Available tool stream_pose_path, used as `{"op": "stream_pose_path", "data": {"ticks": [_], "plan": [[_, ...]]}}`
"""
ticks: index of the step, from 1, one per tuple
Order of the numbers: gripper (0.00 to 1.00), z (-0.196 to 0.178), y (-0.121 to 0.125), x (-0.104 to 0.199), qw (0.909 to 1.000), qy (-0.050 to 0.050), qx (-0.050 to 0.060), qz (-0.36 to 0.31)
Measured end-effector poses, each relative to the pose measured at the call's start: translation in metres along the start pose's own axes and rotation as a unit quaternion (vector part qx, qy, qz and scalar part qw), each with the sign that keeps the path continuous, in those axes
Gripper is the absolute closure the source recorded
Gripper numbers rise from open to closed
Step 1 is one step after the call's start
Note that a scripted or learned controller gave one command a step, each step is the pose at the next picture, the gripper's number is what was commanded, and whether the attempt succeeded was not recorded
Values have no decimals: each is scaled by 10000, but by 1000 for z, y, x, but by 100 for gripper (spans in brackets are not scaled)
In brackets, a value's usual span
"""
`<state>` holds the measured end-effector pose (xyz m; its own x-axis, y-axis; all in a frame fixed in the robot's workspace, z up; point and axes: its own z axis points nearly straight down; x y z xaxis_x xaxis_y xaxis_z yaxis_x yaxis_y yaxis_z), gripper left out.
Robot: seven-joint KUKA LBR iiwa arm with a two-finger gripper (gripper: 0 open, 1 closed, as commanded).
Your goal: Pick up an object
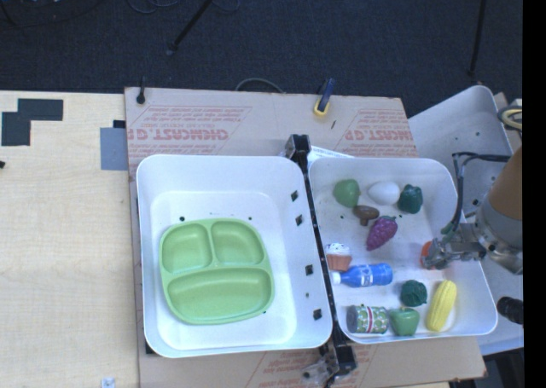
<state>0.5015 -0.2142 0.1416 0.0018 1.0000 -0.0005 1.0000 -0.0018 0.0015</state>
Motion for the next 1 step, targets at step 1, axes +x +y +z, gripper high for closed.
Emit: {"op": "stream_pose_path", "data": {"ticks": [1], "plan": [[100, -44, 6, 1, 10000, 0, -4, -13]]}}
